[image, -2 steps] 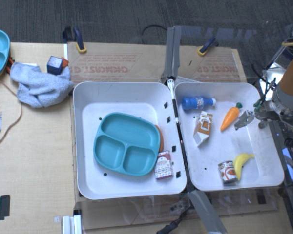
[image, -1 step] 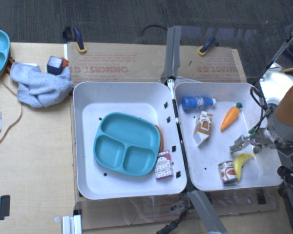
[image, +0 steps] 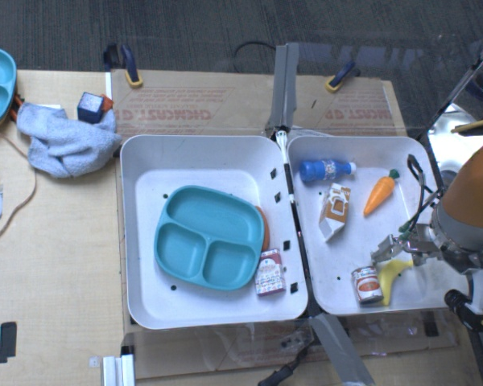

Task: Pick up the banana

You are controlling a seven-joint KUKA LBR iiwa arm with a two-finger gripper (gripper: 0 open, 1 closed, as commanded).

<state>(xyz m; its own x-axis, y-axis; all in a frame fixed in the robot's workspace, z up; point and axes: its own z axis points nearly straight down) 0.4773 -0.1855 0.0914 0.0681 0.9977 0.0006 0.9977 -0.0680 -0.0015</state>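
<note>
Banana (image: 392,274) in the right bin (image: 350,147), near its front edge, just right of a small can (image: 368,285) and touching it; long axis slanted from lower left up to the right. Gripper (image: 401,248) directly above the banana's upper end, fingers slightly apart and not closed on it. Arm reaching in from the right, wrist low over the bin.

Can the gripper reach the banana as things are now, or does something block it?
Probably yes. The gripper is already just above the banana in the right bin. The small can touches the banana's left side and may crowd one finger.
</note>
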